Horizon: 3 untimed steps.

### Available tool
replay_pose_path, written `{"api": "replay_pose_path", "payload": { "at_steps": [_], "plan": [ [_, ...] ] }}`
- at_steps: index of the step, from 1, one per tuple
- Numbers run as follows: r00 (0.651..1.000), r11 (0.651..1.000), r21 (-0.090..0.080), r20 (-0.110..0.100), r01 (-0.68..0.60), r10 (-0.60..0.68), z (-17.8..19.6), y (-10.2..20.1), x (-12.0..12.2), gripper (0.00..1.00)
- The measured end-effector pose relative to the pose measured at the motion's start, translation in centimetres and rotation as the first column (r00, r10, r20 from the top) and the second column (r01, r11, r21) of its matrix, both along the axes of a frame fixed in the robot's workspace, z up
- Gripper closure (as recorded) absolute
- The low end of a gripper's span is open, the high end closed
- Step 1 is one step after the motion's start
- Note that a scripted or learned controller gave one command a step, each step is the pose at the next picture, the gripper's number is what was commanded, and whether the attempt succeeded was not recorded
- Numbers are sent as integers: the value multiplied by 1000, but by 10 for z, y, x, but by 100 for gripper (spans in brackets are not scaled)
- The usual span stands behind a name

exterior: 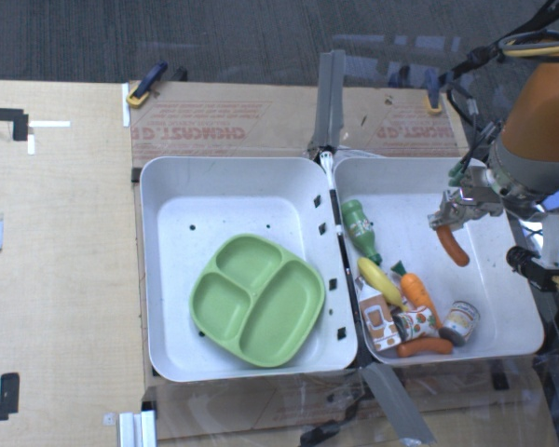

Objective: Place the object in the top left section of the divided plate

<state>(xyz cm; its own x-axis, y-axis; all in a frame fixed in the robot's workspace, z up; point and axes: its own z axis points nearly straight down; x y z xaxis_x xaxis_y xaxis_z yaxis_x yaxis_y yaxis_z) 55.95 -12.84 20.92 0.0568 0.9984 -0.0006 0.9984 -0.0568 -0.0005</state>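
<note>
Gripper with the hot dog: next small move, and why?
Probably carry it left across the divider. The gripper hangs over the right bin with the orange hot dog dangling from its fingers, seemingly above the other toys. The green divided plate sits in the left bin, and its top left section looks unoccupied, so a leftward traverse seems next.

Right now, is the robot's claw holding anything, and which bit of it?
Yes. The gripper holds the orange-red sausage by its top end; the rest hangs down over the right bin.
</note>
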Motion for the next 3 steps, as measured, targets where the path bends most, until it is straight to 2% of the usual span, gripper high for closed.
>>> {"api": "replay_pose_path", "payload": {
  "at_steps": [1, 2, 3],
  "plan": [
    [996, 996, 1, -3, 87, -87, -41, 36, 26, 100],
    [1000, 1000, 0, -3, 13, -13, -18, 130, 6, 100],
    [995, 995, 0, -4, -100, 100, -19, 171, -28, 100]
  ]
}}
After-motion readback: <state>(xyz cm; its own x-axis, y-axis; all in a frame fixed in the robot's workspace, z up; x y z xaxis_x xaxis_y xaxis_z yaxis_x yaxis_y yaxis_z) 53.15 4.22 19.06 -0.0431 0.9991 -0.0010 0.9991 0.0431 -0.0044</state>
